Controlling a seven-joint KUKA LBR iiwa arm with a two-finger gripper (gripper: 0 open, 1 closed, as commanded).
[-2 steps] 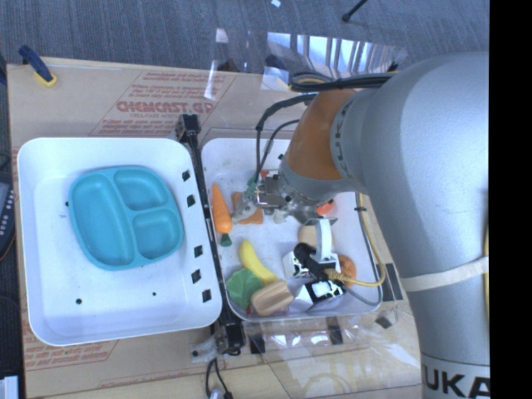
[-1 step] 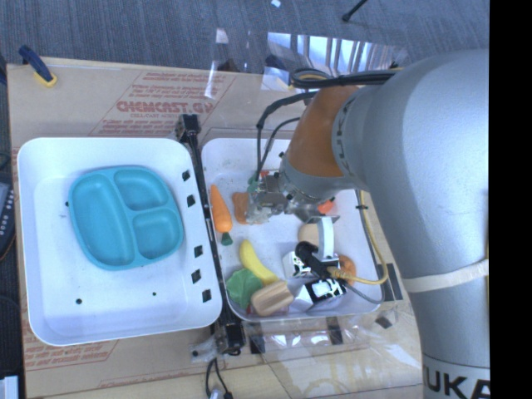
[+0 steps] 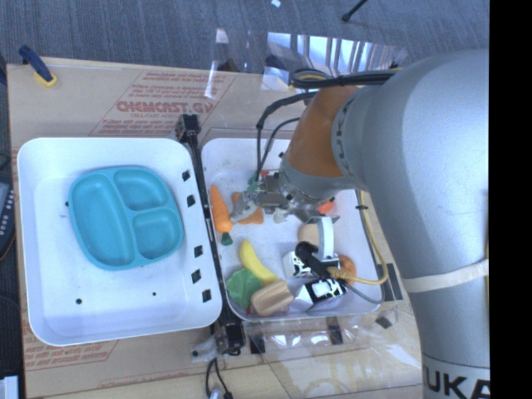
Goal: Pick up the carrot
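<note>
Item: carrot (image 3: 219, 209), orange, with a green stub at its near end. Location: right bin (image 3: 277, 241), lying flat close along that bin's left wall, toward the far half. Long axis: roughly parallel to the wall, running far to near with a slight tilt. Nearby contents: banana (image 3: 255, 260) near and to the right of the green stub; green piece (image 3: 242, 285) and tan roll (image 3: 270, 298) at the near end, all apart from the carrot. Left bin (image 3: 48, 289): blue divided plate (image 3: 125, 216), not concerned. Claw (image 3: 248, 205): low over the right bin, just beside the carrot on its right in this view, level with its middle. Claw state: cannot tell whether spread or pressed together; the carrot is not seen within it. Judgement: a short sideways shift toward the left wall is needed, with the grip set across the long axis; wall clearance looks tight.
</note>
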